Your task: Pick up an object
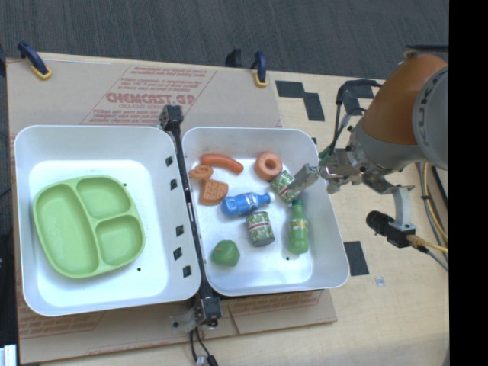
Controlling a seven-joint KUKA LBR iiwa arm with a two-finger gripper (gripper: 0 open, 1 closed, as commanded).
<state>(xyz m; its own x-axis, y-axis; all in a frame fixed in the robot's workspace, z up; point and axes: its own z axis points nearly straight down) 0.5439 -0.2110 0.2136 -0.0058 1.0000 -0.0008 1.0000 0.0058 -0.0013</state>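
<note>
Two shallow white bins side by side on the worktop (381,311). Left bin (30,151) in the left half of the frame, carrying a green divided plate (85,226). Right bin (324,242) at centre, strewn with small toy foods: an orange sausage (221,162) and a brown donut (268,165) toward the top, a waffle-like orange piece (214,191) and a smaller orange wedge (200,172) at its left, a blue bottle (245,203) lying on its side in the middle, a green-labelled can (260,228) below it, a green bottle (298,227) lying near the right wall, a green lump (226,253) at the bottom.

End effector (299,183) low over the upper right of the right bin, reaching in from the right of the frame, right at a second small green-labelled can (281,183) lying tilted just below the donut. Cannot tell how far apart the fingers stand, nor whether the can sits between them; no grasp claimed.

Judging by looks: a light, rigid, hollow plastic can, smooth and rounded, likely to roll or squirt sideways under an off-centre pinch. Best taken across the curved body at mid-length, fingers square to its axis. Donut touching or just beside it, green bottle near below; little room, so some risk of nudging neighbours.
</note>
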